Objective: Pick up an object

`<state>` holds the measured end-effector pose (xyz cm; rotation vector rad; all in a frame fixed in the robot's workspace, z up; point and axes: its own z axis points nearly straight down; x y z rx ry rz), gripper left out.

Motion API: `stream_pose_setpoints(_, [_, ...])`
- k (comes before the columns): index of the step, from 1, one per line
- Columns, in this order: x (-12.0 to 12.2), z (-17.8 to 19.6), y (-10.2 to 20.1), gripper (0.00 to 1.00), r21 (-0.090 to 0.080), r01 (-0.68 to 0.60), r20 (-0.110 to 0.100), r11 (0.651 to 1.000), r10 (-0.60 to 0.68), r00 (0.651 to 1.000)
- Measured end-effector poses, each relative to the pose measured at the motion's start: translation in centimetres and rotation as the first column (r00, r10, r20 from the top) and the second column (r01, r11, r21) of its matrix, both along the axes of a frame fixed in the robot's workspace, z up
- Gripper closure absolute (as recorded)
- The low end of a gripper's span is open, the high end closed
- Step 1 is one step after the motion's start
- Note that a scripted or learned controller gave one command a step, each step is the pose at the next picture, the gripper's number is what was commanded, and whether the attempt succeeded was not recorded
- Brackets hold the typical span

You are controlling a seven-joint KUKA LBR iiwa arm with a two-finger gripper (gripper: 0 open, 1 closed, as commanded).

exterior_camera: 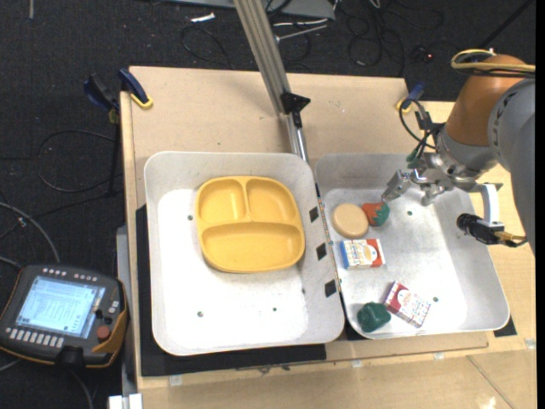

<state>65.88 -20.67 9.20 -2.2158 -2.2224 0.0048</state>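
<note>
The right bin (pixel 464 254) holds several small items. A round tan disc (pixel 349 220) lies at its left side, touching a small red and green piece (pixel 375 213). Below them lies a white carton with a red and blue label (pixel 362 253). Near the front edge are a red and white box (pixel 406 303) and a dark green lump (pixel 372 316). My gripper (pixel 410 191) hangs over the back of the right bin, just right of the red and green piece, open, with nothing between its fingers.
In the left bin (pixel 170 313) sits a yellow divided plate (pixel 250 224). A metal pole (pixel 268 49) slants down to the gap between the bins. A teach pendant (pixel 60 313) lies off the bench at the lower left.
</note>
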Motion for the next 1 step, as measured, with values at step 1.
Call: stream_pose_setpoints(1, [0.22, 1.46, -0.02, 1.0, -0.002, -0.001, 0.008, 1.0, 0.001, 1.0])
